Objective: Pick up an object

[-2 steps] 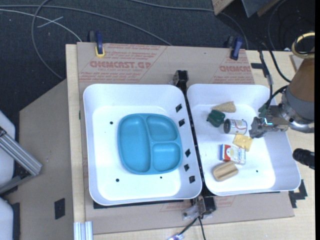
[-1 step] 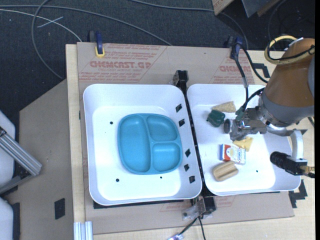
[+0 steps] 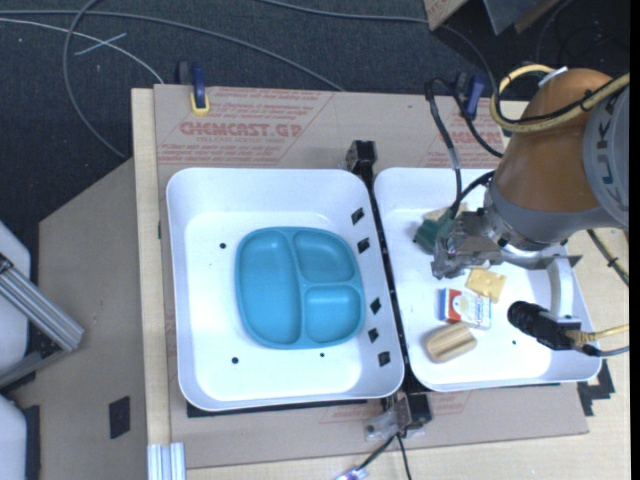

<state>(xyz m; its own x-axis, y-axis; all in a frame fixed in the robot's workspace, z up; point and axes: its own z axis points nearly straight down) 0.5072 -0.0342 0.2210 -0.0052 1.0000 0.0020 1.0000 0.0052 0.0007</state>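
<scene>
In the right bin (image 3: 520, 363) lie several small things: a green object (image 3: 431, 232) at the left, a yellow wedge (image 3: 488, 285), a red, white and blue box (image 3: 467, 308) and a tan roll (image 3: 449, 343) toward the front. My gripper (image 3: 455, 255) hangs low over the bin, just right of the green object and just behind the box. The grey and orange arm covers the bin's back right part.
The left bin (image 3: 195, 268) holds a blue divided plate (image 3: 299, 286). A black divider with clips (image 3: 375, 268) runs between the two bins. Cables trail over the dark floor behind the bench.
</scene>
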